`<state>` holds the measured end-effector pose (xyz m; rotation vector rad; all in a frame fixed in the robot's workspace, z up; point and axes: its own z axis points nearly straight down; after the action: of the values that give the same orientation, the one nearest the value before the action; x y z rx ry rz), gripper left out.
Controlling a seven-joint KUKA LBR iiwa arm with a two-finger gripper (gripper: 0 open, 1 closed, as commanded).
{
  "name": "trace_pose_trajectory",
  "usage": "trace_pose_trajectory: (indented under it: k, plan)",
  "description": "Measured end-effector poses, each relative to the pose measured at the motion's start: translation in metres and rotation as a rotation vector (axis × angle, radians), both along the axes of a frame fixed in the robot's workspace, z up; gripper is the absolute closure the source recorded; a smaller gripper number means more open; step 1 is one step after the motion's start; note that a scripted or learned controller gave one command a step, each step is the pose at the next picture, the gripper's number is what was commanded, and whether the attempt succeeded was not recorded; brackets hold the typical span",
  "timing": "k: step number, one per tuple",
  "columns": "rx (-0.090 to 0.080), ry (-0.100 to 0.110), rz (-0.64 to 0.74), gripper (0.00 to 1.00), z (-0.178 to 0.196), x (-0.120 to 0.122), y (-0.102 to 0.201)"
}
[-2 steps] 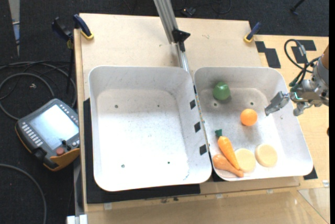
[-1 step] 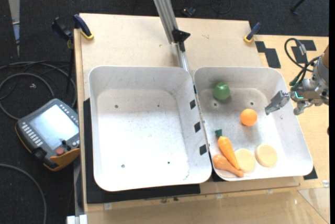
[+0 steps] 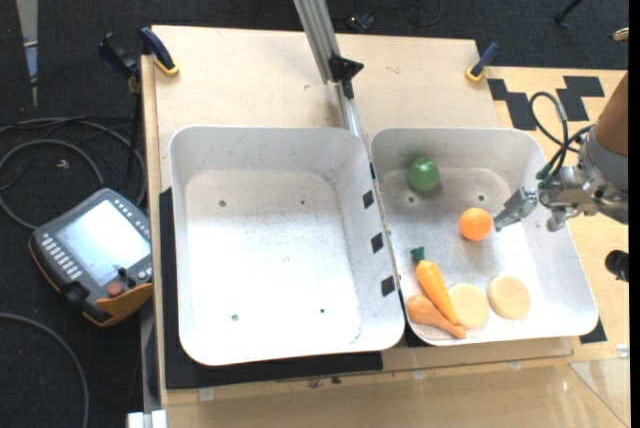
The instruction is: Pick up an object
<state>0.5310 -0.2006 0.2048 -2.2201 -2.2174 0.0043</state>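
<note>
Camera view, read left to right. A teach pendant (image 3: 92,256) lay on the floor beside the bench, within a person's reach, I supposed. The left bin (image 3: 200,151) sat next to it on the bench; the right bin (image 3: 560,246) held every candidate: a green ball (image 3: 424,174) near the back, an orange ball (image 3: 476,224) at mid-bin, and a carrot (image 3: 435,284) lying across a tan piece (image 3: 428,313) at the front, with two pale discs (image 3: 488,301) alongside. The gripper (image 3: 518,207) reached in from the right, low over the bin, its tip just beside the orange ball. I judged that ball the target, since the arm was angled toward it. I could not tell how the claw was set: the fingers were too small to read. Nothing was visibly lifted.
</note>
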Motion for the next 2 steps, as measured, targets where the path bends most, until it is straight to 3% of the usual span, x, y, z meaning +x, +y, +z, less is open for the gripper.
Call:
trace_pose_trajectory:
  k: [2]
  plan:
    - [-0.002,-0.005,0.000,0.00,-0.111,0.004,0.002]
